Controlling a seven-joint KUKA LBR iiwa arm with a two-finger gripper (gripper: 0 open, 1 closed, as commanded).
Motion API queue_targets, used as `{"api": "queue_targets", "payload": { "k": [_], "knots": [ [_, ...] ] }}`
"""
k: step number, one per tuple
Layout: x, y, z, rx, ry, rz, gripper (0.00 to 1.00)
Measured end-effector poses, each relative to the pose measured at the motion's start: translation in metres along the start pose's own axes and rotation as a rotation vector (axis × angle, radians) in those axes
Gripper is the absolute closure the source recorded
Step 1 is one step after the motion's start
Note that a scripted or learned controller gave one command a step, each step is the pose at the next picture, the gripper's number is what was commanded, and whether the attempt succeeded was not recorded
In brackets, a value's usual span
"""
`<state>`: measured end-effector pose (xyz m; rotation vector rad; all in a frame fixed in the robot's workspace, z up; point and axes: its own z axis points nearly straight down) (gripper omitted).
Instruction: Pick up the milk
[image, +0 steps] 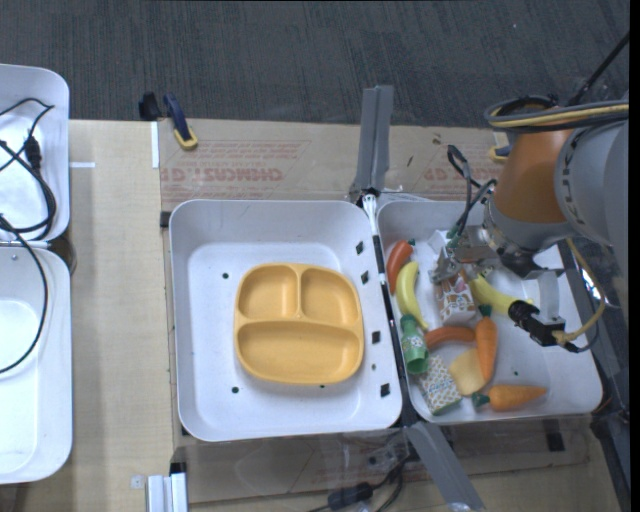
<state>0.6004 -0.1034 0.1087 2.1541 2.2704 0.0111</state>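
Seen from above at a slant: red printing across the brown cardboard (250, 165) under the bins, upside down and too faint to read with certainty. On the milk (456, 298), a small white carton, red marks too small to make out. Lying in the right bin (575, 400), toward its back half, between a yellow banana (408, 295) on the left and a second banana (490, 293) on the right, with an orange carrot (486, 345) just in front. Directly behind and above the carton, touching or nearly so, the gripper (455, 262); clenched or released, cannot tell. In the left bin (200, 300), only a yellow divided plate (298, 325), flat in the middle. Underneath, a pale wooden bench (110, 300); beyond its far edge, dark grey carpet (250, 50); near that edge, a blue clamp (178, 120)
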Motion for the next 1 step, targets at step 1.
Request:
{"api": "queue_targets", "payload": {
  "k": [1],
  "knots": [
    [0.0242, 0.0612, -0.0826, 0.013, 0.001, 0.076, 1.0]
  ]
}}
